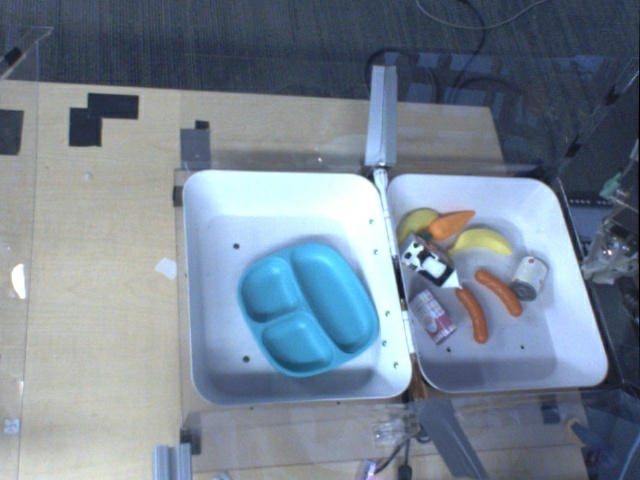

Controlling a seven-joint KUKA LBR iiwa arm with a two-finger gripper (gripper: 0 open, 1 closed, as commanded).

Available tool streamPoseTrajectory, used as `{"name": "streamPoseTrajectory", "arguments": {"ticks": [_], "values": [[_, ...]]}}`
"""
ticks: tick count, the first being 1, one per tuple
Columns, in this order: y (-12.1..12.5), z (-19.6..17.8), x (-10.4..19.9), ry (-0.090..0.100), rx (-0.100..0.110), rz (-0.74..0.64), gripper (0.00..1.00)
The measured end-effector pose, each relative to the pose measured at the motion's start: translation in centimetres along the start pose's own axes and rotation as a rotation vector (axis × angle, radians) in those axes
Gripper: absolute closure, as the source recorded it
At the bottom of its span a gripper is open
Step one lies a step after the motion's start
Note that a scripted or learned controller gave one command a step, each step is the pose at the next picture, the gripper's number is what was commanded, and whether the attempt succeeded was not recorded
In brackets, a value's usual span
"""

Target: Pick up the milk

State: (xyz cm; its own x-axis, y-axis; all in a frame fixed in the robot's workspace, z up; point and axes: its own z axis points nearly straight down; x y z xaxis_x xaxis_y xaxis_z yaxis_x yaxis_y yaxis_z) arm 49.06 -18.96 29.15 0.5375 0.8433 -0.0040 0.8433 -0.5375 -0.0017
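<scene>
Claw (612, 248) sits blurred at the right white bin's (560, 368) outer rim; can't tell its opening, nothing seen in it. Black-and-white cow-patterned milk carton (428, 261) lies well apart from it, across the bin by the far wall, just below an orange carrot (452, 225) and beside a yellow banana (483, 240).

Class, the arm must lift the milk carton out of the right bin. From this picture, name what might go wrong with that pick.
1. The milk lies tipped over, touching the carrot and close to the banana, so a grab may catch or push those instead.
2. It sits near the bin wall, which may block one side of the grip.
3. The can lies just below, so a nudge may knock it.
</scene>
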Motion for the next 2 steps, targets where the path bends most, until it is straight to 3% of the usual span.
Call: {"name": "streamPoseTrajectory", "arguments": {"ticks": [1,2], "values": [[0.2,-0.8,0.1,-0.002,0.0,-0.008,1.0],[-0.9,-10.4,1.1,0.002,-0.005,0.413,1.0]]}}
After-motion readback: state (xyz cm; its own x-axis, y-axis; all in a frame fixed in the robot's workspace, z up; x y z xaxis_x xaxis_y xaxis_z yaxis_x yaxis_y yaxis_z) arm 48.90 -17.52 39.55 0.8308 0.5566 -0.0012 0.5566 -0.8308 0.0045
